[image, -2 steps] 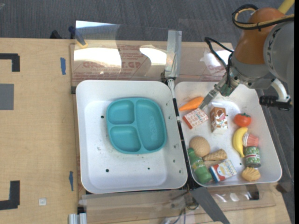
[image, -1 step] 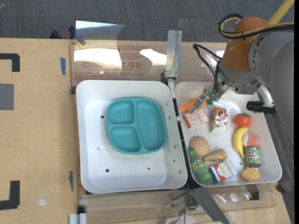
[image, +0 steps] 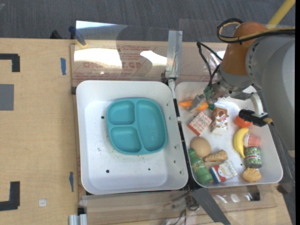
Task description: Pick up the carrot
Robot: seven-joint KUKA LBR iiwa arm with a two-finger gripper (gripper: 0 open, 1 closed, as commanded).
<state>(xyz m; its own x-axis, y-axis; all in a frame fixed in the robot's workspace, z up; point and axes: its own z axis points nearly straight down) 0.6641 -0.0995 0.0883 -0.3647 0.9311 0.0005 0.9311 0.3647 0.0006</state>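
The carrot is a small orange piece lying in the back left corner of the right bin, close to the wall between the bins. My gripper hangs down from the orange-banded wrist right over the carrot's middle. Its dark tip covers part of the carrot, and orange shows on both sides of it. The carrot seems to rest on or just above the bin floor.
Crowding the right bin are two small cartons, a banana, a red-orange piece, a bread roll, a green vegetable and a can. The left bin holds a teal divided plate.
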